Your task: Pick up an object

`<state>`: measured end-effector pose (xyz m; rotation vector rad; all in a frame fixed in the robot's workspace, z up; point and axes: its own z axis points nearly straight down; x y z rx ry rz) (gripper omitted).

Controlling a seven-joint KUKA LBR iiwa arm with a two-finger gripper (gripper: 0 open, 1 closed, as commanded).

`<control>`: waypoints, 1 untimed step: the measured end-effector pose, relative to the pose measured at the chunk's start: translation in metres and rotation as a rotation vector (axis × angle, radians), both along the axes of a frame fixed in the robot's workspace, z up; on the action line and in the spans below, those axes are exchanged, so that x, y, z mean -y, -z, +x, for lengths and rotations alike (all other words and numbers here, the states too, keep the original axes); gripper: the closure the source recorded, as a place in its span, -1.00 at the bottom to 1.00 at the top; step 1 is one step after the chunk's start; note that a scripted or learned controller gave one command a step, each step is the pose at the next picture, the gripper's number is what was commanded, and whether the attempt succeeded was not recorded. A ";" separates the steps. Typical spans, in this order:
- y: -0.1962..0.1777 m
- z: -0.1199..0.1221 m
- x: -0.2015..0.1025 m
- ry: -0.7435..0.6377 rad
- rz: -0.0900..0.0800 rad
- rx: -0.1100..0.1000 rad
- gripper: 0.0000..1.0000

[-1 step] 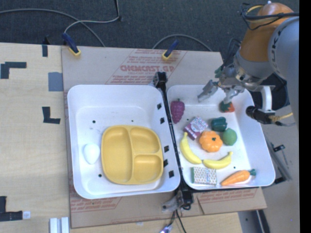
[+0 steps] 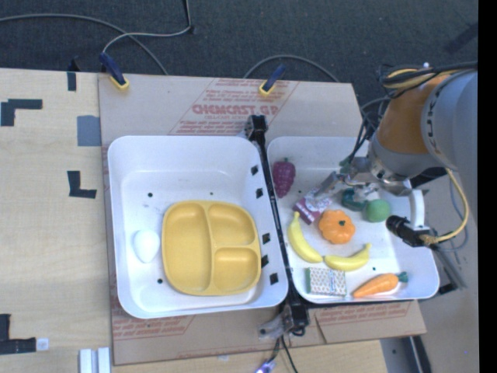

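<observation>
Hovering over the right bin (image 2: 423,286) with jaws I cannot tell apart or together, the gripper (image 2: 339,183) has the small orange pumpkin (image 2: 337,227) just beside it at six o'clock.

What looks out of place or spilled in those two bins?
Nothing stands out. The yellow divided plate and a white egg-like object lie flat in the left bin. The toy foods sit loose inside the right bin, none over the rim.
</observation>
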<state>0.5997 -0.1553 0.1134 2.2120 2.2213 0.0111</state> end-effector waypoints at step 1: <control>-0.025 0.050 0.069 0.002 -0.001 -0.012 -1.00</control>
